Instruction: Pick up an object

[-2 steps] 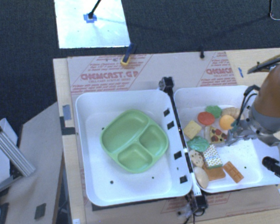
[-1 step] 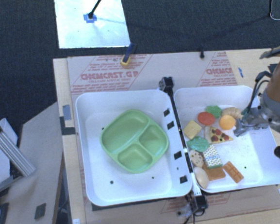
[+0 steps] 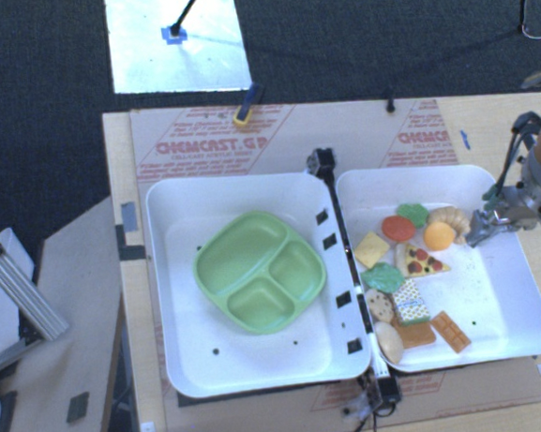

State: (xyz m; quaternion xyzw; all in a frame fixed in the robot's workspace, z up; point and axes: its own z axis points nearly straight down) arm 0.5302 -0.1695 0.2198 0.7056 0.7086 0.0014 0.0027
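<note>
The right bin (image 3: 505,312) holds several toy foods: a red tomato (image 3: 398,228), an orange ball (image 3: 439,235), a yellow cheese square (image 3: 371,249), a pizza slice (image 3: 423,262), a green leafy piece (image 3: 382,277), a croissant (image 3: 452,215) and a brown wafer (image 3: 450,330). My gripper (image 3: 479,230) hangs at the bin's right side, just right of the orange ball and croissant. Nothing shows between its fingers.
The left bin (image 3: 184,359) carries a green compartment plate (image 3: 259,271). A black divider with clips (image 3: 339,251) runs between the bins. The arm enters from the right edge above the right bin. A yellow-tipped tool (image 3: 244,115) lies on the cardboard behind the bins.
</note>
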